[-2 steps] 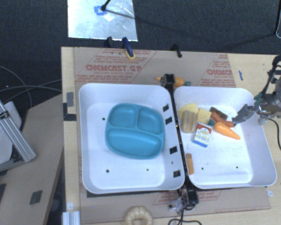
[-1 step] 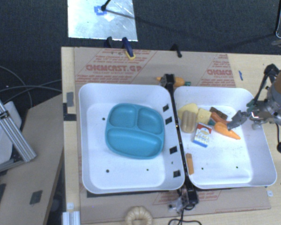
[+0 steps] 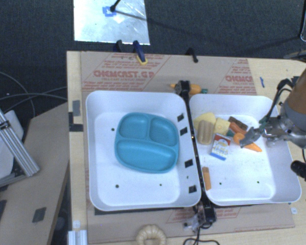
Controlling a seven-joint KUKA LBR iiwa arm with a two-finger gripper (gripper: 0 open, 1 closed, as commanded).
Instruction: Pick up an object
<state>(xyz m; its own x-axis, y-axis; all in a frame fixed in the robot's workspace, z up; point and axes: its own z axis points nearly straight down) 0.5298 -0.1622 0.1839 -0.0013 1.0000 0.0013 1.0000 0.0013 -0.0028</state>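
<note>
In the right bin (image 3: 255, 185), several small items lie clustered in the upper left part. They include a pale yellow block (image 3: 206, 129), a small red, white and blue box (image 3: 220, 147), a brown piece (image 3: 238, 123) and an orange wedge (image 3: 253, 147). A thin orange stick (image 3: 206, 178) lies alone by the bin's left wall. My gripper (image 3: 252, 135) reaches in from the right and hangs low just above the orange wedge, right beside the brown piece. No object can be made out in its grasp.
The left bin (image 3: 99, 157) holds a blue divided plate (image 3: 147, 142). Black clips line the wall between the bins (image 3: 190, 142). A yellow-and-blue clamp (image 3: 140, 53) sits on the cardboard at the back. An aluminium frame (image 3: 10, 142) stands at the far left.
</note>
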